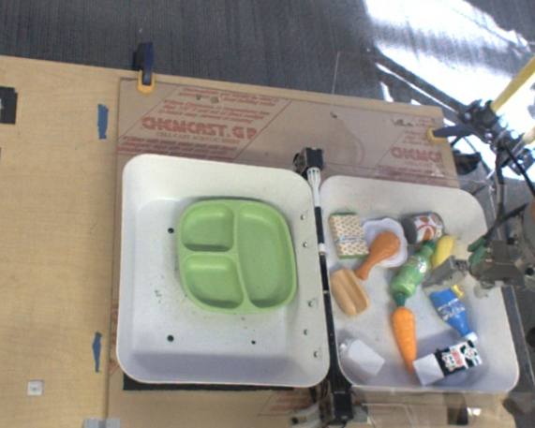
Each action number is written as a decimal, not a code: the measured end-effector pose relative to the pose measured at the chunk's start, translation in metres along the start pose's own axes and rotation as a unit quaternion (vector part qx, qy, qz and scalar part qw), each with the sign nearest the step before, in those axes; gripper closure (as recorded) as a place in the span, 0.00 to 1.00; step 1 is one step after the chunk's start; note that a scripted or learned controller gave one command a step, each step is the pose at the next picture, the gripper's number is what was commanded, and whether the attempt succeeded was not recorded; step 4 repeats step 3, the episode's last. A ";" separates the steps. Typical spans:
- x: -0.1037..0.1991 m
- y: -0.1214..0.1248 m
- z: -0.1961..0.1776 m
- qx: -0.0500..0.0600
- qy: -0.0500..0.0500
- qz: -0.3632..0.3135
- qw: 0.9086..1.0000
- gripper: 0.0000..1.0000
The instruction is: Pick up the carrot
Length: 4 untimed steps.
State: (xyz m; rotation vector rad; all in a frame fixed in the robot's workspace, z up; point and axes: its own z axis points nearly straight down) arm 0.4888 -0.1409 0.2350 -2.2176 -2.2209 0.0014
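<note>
Both white bins [140, 271] appeared to be smooth moulded plastic with a faint sheen, and the green divided plate [237, 254] in the left bin looked like matt plastic. The carrot [406, 333] and the green bottle [411, 274] had the smooth, slightly glossy finish of toy plastic. The tabletop [30, 233] showed a pale, matt wood-grain surface overlaid by a clear glossy sheet [210, 123] with red print.

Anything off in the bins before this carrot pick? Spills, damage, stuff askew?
No spills or visible damage. The right-hand white bin is a loose jumble: the orange toy carrot lies flat among other toys, close to a green toy bottle. The green divided plate sits slightly rotated in the left-hand white bin. The hand hovers at the right bin's edge.
</note>
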 end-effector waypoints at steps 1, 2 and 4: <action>0.042 -0.012 0.132 0.005 0.001 -0.020 1.000 0.00; 0.040 -0.008 0.118 -0.002 -0.001 -0.019 1.000 1.00; 0.121 -0.008 0.050 -0.002 0.001 0.034 0.999 1.00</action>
